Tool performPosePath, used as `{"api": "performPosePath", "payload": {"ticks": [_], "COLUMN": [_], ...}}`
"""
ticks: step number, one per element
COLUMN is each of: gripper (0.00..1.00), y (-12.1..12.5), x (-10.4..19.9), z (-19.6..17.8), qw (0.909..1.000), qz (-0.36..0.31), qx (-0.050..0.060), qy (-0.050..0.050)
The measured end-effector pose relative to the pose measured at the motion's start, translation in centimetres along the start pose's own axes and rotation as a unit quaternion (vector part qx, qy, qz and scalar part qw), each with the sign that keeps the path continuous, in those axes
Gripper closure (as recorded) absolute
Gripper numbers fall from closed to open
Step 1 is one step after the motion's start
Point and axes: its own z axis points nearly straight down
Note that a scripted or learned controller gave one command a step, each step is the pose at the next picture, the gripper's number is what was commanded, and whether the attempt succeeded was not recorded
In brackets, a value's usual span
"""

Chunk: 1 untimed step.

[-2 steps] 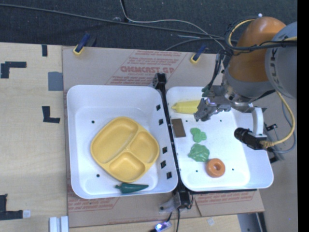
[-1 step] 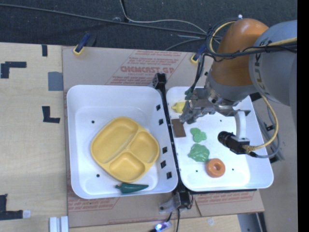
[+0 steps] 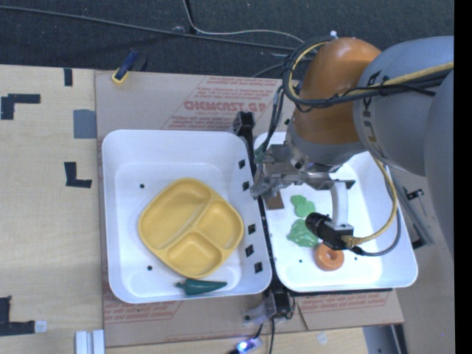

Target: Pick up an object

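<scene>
My claw [image 3: 271, 190] poised over the right bin [image 3: 391, 271], approaching a pick.
Whether it is released or clenched I cannot tell. The green object [image 3: 301, 220] lies just beside and below my claw, the orange ring [image 3: 330, 259] beyond it; I should centre over one piece before descending.

arm [image 3: 398, 102]: reaching in from right | hand [image 3: 274, 186]: pointed downward
</scene>
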Motion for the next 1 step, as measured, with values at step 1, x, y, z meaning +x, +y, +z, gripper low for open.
{"api": "performPosePath", "payload": {"ticks": [1], "gripper": [1.00], "y": [-2.06], "x": [4.56], "z": [2.23], "qw": [1.0000], "qz": [0.001], "qx": [0.001], "qy": [-0.001]}}
